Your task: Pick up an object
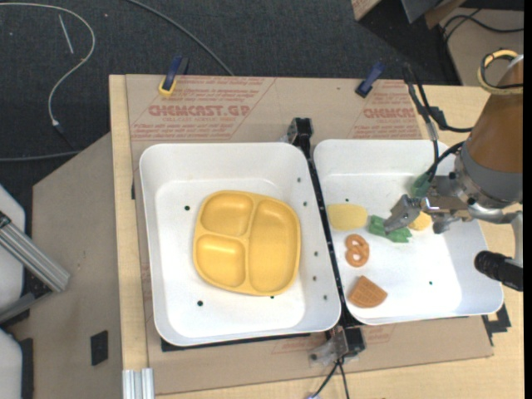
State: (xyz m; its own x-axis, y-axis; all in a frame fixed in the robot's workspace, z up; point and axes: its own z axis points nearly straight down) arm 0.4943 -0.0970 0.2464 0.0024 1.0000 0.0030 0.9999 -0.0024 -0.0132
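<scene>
In the right bin [449, 293] lie a pale yellow lump [347, 216], a small orange pretzel [357, 250], a brown-orange wedge [366, 293], a green piece [389, 227] and a small yellow piece [422, 222]. My gripper [421, 216] is low over the bin's middle right, open. One of its fingers [405, 213] stands at the green piece's right end, and the other is just right of the small yellow piece. That yellow piece sits between the two fingers, with nothing lifted.
A yellow divided plate [247, 242] rests in the left bin [166, 181]. The bins meet at a black clamp strip [320, 223]. Bare white floor shows in the right bin's lower right and upper left. The arm [499, 140] comes in over the right edge.
</scene>
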